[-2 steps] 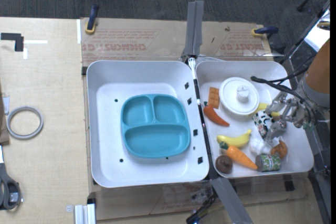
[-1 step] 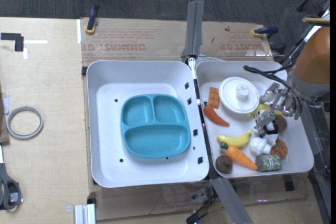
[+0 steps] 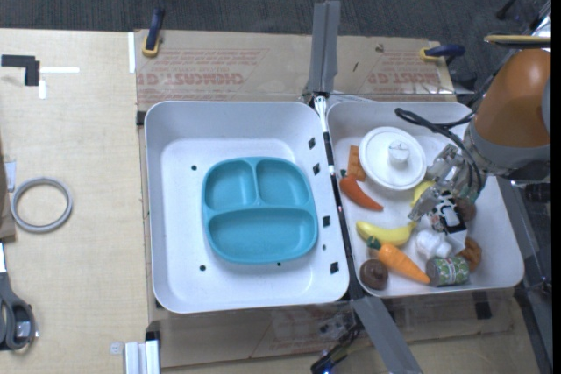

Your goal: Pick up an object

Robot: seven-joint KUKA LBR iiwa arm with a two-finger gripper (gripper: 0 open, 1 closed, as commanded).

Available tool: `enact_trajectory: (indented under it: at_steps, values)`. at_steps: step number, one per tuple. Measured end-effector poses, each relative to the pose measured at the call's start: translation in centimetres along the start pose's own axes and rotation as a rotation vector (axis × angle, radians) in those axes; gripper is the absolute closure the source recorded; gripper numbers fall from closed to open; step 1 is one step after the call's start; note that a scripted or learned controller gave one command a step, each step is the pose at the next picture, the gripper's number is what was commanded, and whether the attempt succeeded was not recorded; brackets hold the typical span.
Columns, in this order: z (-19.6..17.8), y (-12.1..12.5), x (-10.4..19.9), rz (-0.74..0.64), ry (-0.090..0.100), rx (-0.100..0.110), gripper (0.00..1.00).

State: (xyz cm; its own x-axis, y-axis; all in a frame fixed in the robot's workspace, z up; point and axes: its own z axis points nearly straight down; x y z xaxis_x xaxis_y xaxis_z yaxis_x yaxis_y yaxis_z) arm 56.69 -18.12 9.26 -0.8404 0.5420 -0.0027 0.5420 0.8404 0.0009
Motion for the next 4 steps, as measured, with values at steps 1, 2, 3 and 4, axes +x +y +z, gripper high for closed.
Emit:
enact_trajectory:
  at_steps: [1,2,3,4]
  values:
    - [-1.0,0.1,-0.1,-0.003,-0.005,-0.001,1.0]
    - [-11.1,2.3,1.0,0.175,-0.001,0.001,1.0]
    - [0.1,4.1,2.1,-0.217,0.001,0.0,1.0]
    - [0.1,1.0,11.2,-0.159,0.002,0.0,1.0]
